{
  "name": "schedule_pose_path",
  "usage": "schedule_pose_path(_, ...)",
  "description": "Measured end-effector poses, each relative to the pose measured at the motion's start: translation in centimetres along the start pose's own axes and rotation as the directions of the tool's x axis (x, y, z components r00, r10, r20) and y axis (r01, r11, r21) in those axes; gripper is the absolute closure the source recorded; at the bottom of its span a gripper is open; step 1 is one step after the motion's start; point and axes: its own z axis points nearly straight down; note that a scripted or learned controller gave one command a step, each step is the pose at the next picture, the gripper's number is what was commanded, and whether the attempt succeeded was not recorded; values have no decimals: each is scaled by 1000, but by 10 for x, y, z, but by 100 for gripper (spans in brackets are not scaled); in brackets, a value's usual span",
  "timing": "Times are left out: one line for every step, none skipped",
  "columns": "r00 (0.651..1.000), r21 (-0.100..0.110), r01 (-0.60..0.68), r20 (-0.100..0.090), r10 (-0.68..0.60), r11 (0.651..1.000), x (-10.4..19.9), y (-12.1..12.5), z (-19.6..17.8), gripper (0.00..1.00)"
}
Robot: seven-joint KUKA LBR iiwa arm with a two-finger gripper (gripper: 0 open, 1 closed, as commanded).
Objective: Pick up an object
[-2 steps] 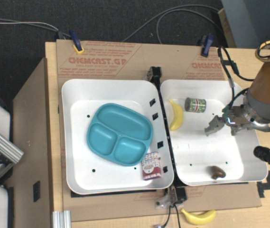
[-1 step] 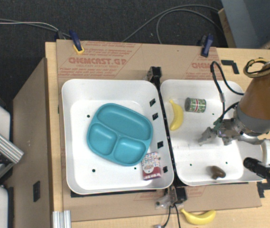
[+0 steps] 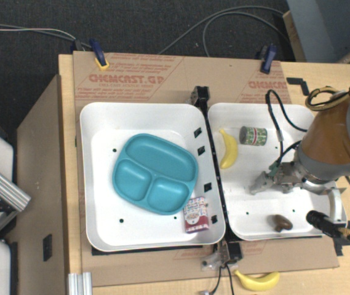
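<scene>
Cardboard-topped bench, two white bins; the metal gripper (image 3: 266, 182) hangs over the right bin (image 3: 248, 226), apparently holding nothing, spread unclear. Nearest, a small brown lump (image 3: 281, 223) lies below-right of it.

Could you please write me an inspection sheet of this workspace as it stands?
Surface: brown board bearing left bin and right bin.
Job's things: left bin holds teal divided plate and small packet; right bin holds banana, can, brown lump.
Clutter: second banana at front edge.
Grippers: gripper low in right bin, nothing between fingers.
Cables: black cable on arm; cables behind.
Surroundings: dark floor.
</scene>
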Motion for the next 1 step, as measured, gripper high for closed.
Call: schedule_pose_path(1000, -6, 0, 1, 0, 1000, 0, 1, -13, 100)
